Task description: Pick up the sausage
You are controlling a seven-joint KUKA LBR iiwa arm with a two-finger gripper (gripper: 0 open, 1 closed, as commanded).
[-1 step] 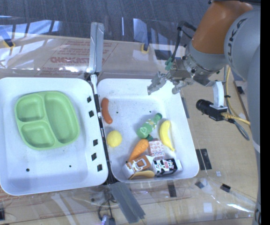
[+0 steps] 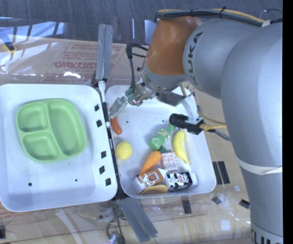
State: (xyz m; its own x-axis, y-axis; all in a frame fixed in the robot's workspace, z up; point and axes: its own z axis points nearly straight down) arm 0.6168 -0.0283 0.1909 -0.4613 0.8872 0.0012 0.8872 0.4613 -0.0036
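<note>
At the left end of the counter sits the left bin (image 2: 4, 151), a shallow white tray of smooth plastic with rounded corners, holding a pale green plate (image 2: 50, 128) moulded into three compartments. Across the black clips along the shared rims lies the right bin (image 2: 204, 179), equally white and glossy. The sausage (image 2: 116, 125), a short reddish-orange cylinder with a smooth skin, lies against that bin's left wall, toward its far corner. The pincer (image 2: 120, 105) hangs just above the sausage's far end, its thin metal fingers pointing down at it; whether they are spread or pressed together cannot be told from this angle, and nothing is visibly caught between them. By my reading, the work is at the approach, with the grasp not yet made: the next move calls for lowering over the sausage's middle and closing across its narrow width, minding the nearby wall. Further right are a round yellow lemon (image 2: 124, 150), a tapered carrot (image 2: 151, 162), a green bottle (image 2: 160, 139), a curved banana (image 2: 180, 146) and small printed cartons (image 2: 178, 180) near the bin's front edge.
</note>
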